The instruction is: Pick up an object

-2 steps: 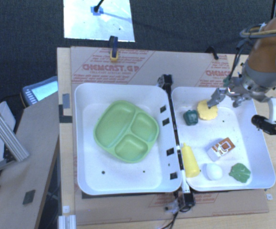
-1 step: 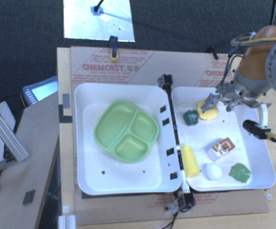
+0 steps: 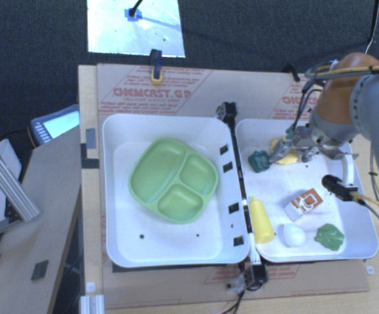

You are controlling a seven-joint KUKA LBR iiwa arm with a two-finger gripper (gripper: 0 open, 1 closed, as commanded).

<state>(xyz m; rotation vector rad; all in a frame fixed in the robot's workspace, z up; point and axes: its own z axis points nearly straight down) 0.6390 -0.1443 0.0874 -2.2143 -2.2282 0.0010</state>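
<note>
The gripper [image 3: 292,148] sits low on a small yellow curved object [image 3: 287,158] in the far left of the right white bin [image 3: 275,191] — grip state cannot be told — so the lift seems not yet done.

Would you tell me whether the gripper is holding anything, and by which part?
It cannot be told: the gripper is at a small yellow curved object, any hold hidden.

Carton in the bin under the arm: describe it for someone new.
Take the white bin under the arm, not the one holding the green plate. Near its middle, just above the white ball in the picture, lies the carton. It alone is boxy, white with orange-brown; its neighbours are rounded and single-coloured.
</note>
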